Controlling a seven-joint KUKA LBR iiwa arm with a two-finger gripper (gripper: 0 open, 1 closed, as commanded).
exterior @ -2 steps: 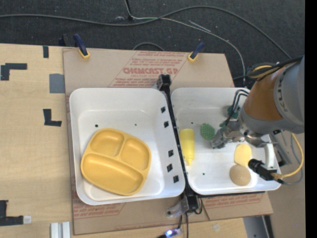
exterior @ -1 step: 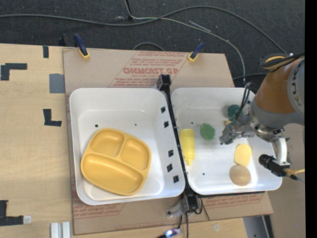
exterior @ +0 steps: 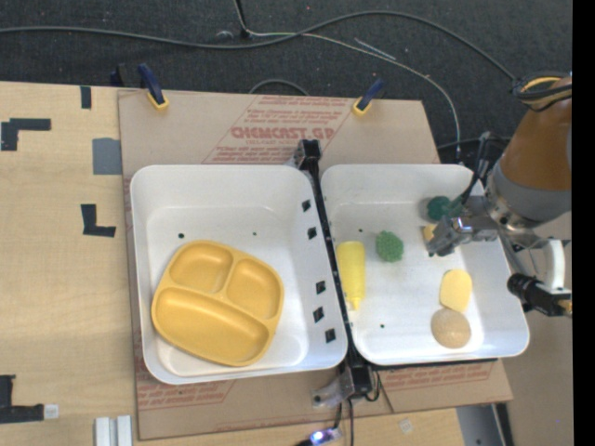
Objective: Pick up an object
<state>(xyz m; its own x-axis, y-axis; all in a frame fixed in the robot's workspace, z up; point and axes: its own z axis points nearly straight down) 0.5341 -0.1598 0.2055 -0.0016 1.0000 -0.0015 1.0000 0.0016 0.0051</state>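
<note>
Tan puck [exterior: 451, 328], yellow block [exterior: 456, 289] below pincer [exterior: 444, 235]

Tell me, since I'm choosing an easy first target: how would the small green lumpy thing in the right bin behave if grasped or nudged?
The green lumpy object looks small and rounded, so it is probably light and may roll when nudged. Its bumpy surface should give fingers some purchase. It lies apart from the yellow piece, leaving room around it.
</note>
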